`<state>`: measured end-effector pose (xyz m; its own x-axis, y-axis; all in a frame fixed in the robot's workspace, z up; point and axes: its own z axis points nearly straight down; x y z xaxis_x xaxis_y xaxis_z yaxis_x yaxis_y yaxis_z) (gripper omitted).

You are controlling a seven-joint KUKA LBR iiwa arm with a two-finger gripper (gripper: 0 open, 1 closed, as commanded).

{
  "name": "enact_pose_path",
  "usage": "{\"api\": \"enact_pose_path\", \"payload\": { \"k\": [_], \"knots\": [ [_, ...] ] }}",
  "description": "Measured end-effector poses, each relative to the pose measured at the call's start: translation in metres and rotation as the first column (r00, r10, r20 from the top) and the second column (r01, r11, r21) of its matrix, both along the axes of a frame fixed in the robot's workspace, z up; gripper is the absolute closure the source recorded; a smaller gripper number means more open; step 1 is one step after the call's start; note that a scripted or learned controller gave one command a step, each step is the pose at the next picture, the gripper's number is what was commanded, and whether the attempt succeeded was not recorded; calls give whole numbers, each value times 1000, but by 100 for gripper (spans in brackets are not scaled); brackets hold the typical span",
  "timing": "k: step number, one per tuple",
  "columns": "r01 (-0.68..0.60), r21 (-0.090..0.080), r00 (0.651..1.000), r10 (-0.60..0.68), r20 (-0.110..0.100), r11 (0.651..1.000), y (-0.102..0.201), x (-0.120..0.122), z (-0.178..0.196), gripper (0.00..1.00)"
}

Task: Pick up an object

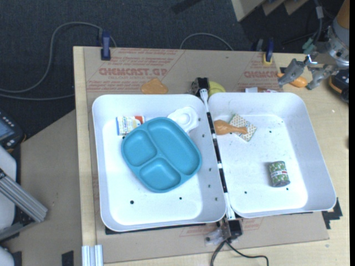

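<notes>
My gripper (pixel 303 74) hangs at the far right, above the bench just beyond the back rim of the right bin (pixel 316 148). Its fingers stand spread open. A small orange piece (pixel 299 82) shows between them; I cannot tell whether it touches either finger. In the right bin lie a green can (pixel 279 173) on its side, an orange-brown drumstick-shaped toy (pixel 224 128) and a speckled beige pad (pixel 244 127). The left bin (pixel 105 170) holds a blue divided plate (pixel 161 154), a small white cup (pixel 183 117) and a little carton (pixel 128 123).
Behind the bins on the cardboard lie an orange lump (pixel 154 86), a yellow object (pixel 216 87) and a black part (pixel 200 85). Blue clamps (pixel 105 44) (pixel 268 50) grip the far board edge. Cables run over the dark floor at the back.
</notes>
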<state>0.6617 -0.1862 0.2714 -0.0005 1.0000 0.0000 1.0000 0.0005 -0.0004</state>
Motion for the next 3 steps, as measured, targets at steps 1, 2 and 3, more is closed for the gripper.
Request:
{"api": "enact_pose_path", "payload": {
  "k": [1, 2, 3],
  "knots": [
    [-2, 4, 1000, 2, -11, 1000, 18, 2, -174, 0],
    [-3, -1, 1000, 3, 8, 1000, 79, -15, -183, 0],
    [9, -1, 1000, -9, 9, 1000, 15, -99, -181, 0]
  ]
}}
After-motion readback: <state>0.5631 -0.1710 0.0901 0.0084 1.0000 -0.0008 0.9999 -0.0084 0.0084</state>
